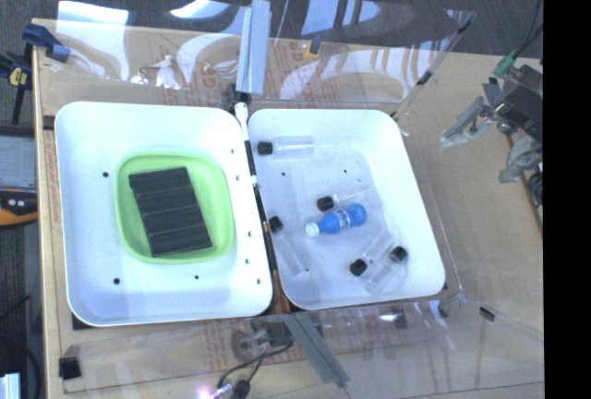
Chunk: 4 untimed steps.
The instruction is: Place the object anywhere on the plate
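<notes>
Gripper: mine [473, 123] sits off the bench's right side, well apart from both bins, and I cannot tell whether it is wide or narrow.
Plate: the green plate [219, 203] lies in the left bin [83, 203], with a dark ridged block [169, 211] already covering most of its middle.
Object: I judge the blue-capped bottle [338, 220], lying on its side in the right bin [406, 203], the likeliest pick.
Approach: I should close across the bottle's narrow width, since it may roll.
Neighbours: clear vials with black caps [374, 259] lie close by; avoid nudging them.
Surface: smooth white plastic, shallow walls.
Room: clear panels [369, 28] stand behind the bins.
</notes>
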{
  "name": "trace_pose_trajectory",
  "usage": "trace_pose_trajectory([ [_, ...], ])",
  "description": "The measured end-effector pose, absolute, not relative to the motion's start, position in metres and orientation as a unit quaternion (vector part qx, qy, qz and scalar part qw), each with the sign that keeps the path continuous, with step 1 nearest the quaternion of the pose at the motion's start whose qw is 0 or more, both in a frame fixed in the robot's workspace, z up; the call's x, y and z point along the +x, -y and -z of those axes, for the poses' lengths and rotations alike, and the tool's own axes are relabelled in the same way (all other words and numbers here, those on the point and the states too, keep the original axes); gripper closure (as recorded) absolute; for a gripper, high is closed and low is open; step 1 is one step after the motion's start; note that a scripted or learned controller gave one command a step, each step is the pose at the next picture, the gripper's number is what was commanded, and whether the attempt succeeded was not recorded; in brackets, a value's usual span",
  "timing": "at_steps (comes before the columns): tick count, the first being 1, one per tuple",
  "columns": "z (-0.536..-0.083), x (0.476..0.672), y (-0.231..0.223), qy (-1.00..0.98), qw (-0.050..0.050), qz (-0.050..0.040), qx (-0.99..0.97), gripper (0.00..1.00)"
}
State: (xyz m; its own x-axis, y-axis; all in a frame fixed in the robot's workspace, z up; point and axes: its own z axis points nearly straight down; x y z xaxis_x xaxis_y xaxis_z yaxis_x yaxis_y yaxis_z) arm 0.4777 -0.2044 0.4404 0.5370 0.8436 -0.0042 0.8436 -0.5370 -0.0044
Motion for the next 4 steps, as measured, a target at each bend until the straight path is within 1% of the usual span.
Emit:
trace_pose_trajectory([
  [2,-0.441,0.478,0.205,0.406,0.0,-0.0024,-0.914,0.0],
  [3,-0.44,0.495,0.206,0.352,0.0,-0.0022,-0.936,0.0],
  [4,-0.441,0.496,0.208,0.316,-0.001,-0.0013,-0.949,0.0],
])
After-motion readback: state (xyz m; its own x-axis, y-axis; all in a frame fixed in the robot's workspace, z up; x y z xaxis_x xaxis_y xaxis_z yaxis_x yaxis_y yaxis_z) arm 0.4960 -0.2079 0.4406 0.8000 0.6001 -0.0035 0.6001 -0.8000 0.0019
